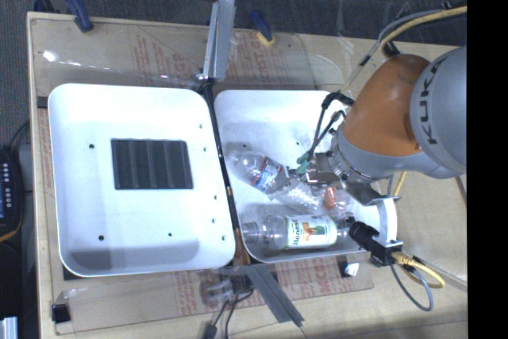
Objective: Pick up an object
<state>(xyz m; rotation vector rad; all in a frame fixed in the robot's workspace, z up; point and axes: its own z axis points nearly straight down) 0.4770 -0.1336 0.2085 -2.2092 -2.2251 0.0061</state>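
Right bin (262,111): pincer (324,180) low among clear bottles (295,233); spread and grasp cannot tell.

A single fixed camera looks down from above at a slant, far enough back to take in the whole bench (119,290). The left bin (71,171) fills centre-left of the frame, the right bin (262,111) sits centre-right, and the arm (413,123) enters from the right edge.
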